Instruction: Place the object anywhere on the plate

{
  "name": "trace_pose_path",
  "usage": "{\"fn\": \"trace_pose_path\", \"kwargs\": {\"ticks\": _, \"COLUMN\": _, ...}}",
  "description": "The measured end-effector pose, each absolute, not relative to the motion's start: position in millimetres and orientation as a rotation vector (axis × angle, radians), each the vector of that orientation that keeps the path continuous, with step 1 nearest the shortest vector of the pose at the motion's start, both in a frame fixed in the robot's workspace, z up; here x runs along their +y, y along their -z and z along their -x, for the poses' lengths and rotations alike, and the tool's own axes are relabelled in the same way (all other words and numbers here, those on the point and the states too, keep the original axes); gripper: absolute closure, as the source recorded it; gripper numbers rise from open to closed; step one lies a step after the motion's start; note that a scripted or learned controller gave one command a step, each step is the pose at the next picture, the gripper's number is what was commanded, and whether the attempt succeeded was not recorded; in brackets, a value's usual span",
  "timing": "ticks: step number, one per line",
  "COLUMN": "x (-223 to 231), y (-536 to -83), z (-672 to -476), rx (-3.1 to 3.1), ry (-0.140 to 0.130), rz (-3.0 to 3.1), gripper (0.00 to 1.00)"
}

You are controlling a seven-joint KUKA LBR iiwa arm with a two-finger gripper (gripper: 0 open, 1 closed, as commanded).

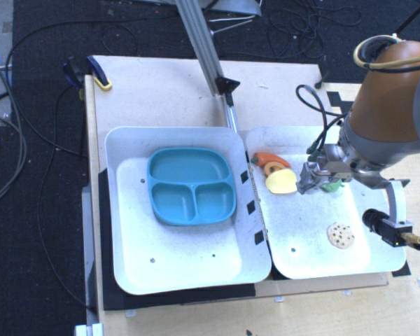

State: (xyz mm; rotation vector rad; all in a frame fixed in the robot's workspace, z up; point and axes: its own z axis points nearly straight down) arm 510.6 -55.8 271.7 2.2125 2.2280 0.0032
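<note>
A blue plate (pixel 192 185) with three compartments lies in the left bin (pixel 126 257). In the right bin (pixel 315 257) are an orange carrot-like piece (pixel 271 160), a pale yellow piece (pixel 282 181) just below it, a green item (pixel 332 185) partly hidden under the arm, and a chocolate-chip cookie (pixel 341 236) near the front. My gripper (pixel 309 180) hangs low in the right bin, just right of the yellow piece and beside the green item. The wrist hides its fingertips.
A slanted metal pole (pixel 203 40) runs from the top down to the seam between the bins. A black cable (pixel 315 103) loops by the arm. A black fitting (pixel 385 228) juts out at the right bin's right edge.
</note>
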Motion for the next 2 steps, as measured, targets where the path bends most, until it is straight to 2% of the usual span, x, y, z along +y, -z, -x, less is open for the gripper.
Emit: {"fn": "trace_pose_path", "kwargs": {"ticks": 2, "x": 30.8, "y": -249.7, "z": -546.1, "rx": 2.226, "ry": -0.001, "rz": -2.215, "gripper": 1.00}}
